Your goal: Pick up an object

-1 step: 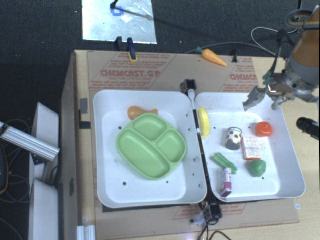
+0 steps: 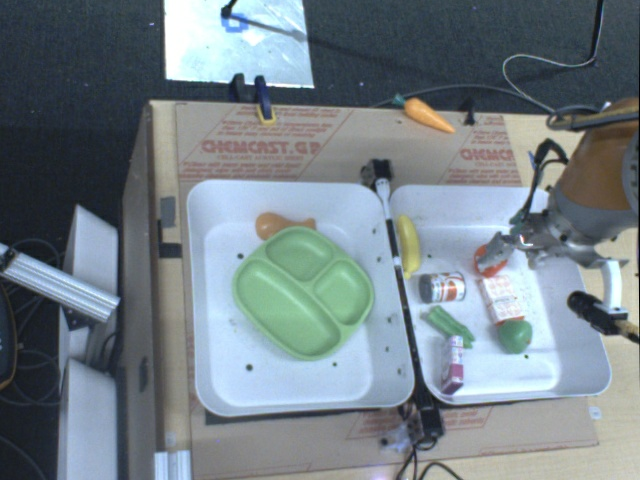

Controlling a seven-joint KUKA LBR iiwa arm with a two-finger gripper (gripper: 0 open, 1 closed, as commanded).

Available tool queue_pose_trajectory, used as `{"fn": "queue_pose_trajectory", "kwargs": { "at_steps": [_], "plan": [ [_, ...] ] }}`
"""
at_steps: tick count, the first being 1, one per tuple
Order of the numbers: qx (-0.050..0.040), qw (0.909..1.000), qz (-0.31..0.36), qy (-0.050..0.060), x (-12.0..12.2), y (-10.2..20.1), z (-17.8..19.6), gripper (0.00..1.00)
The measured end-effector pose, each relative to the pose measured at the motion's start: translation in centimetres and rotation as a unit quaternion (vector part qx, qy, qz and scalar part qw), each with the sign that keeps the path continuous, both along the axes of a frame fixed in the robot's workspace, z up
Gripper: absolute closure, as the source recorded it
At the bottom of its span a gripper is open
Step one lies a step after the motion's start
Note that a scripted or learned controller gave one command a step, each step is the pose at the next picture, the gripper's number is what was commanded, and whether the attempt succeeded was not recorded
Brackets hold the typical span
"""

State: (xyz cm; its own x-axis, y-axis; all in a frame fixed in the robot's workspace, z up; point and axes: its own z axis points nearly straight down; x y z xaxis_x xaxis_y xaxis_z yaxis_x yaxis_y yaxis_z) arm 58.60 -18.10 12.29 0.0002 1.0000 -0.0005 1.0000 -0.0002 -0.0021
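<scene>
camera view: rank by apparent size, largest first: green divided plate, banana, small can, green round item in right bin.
1. green divided plate, by far the largest.
2. banana, long and thin.
3. small can and green round item look about alike; not ranking those two.

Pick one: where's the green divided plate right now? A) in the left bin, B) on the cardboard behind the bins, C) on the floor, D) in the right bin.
A: the green divided plate lies flat inside the left bin, with an orange object just behind it, while the can and the banana lie in the right bin.
</scene>
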Motion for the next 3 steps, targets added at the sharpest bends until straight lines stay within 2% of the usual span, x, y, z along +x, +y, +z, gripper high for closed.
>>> {"fn": "queue_pose_trajectory", "kwargs": {
  "at_steps": [1, 2, 3],
  "plan": [
    [0.0004, 1.0000, 0.002, -0.002, 5.8, 3.7, -3.9, 0.00],
    [-0.0001, 1.0000, 0.003, -0.002, 5.9, 3.6, -2.8, 1.00],
    [-0.0004, 1.0000, 0.003, -0.003, 5.9, 3.6, -2.8, 0.00]
  ]
}}
